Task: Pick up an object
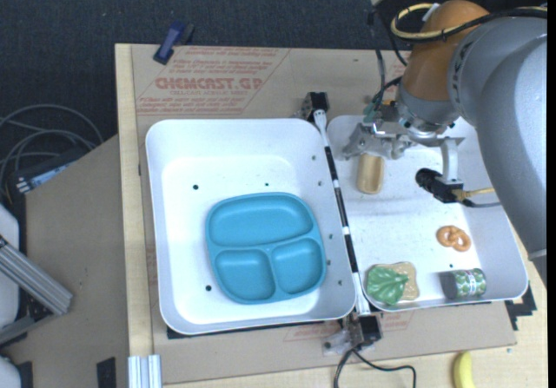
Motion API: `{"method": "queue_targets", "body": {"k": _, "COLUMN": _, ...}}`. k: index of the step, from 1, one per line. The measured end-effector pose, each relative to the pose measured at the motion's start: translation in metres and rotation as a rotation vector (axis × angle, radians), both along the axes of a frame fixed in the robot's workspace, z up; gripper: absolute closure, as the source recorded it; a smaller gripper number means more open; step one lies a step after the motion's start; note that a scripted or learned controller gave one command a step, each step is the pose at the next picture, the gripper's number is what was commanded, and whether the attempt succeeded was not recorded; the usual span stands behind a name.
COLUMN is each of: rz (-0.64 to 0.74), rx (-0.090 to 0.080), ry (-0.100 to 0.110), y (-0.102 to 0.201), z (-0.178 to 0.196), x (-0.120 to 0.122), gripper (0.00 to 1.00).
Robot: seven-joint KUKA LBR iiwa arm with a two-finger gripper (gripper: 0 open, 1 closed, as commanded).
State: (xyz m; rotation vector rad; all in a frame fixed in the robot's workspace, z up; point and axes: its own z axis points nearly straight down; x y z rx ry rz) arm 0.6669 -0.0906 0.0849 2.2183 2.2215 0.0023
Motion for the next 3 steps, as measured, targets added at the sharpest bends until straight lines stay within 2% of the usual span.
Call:
{"method": "queue_targets", "body": {"k": 1, "rz": -0.002, "rx": 0.001, "ry": 0.004, "y": -0.006, "z": 0.000, "x": -0.030, "gripper": 0.00}}
{"method": "queue_targets", "body": {"k": 2, "rz": -0.001, "rx": 0.000, "ry": 0.001, "y": -0.010, "z": 0.000, "x": -0.020, "gripper": 0.00}}
{"method": "queue_targets", "body": {"k": 3, "rz": -0.001, "rx": 0.000, "ry": 0.000, "y": -0.006, "z": 0.000, "x": 0.000, "gripper": 0.00}}
